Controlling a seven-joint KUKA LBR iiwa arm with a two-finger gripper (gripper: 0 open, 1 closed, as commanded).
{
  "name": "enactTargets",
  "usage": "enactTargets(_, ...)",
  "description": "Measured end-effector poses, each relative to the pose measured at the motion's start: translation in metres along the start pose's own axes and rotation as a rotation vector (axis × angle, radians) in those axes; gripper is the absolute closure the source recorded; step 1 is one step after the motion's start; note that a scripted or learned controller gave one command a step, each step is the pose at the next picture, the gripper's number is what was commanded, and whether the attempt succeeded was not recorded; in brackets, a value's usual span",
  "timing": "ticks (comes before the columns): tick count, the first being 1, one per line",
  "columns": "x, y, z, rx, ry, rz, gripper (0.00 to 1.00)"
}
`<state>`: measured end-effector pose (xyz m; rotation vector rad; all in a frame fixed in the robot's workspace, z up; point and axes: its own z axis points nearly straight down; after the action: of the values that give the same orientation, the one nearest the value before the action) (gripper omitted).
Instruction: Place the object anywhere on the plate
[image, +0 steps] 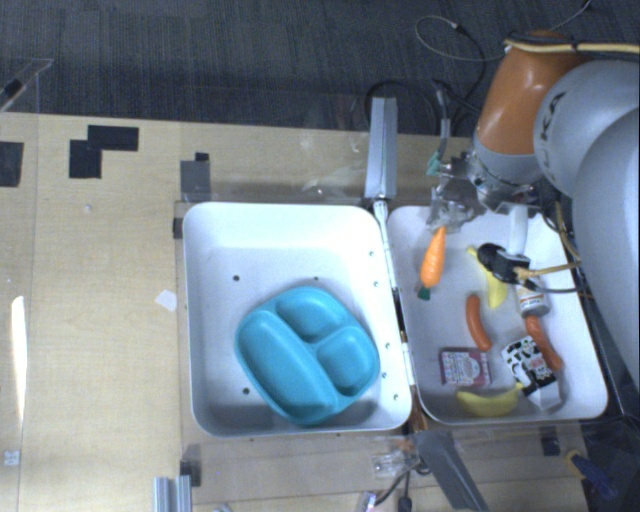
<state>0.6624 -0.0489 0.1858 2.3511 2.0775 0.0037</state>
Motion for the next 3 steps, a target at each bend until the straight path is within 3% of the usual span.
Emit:
enactTargets(1, 0.001, 0.008, -0.1, -0.003, 0.001, 0.235, 1.0)
enactTargets(2, 0.003, 0.008, -0.175, -0.002, 0.001, 0.063, 1.0)
enactTargets(3, 0.018, 0.005, -0.118, 0.002, 0.0, 0.155, 1.0)
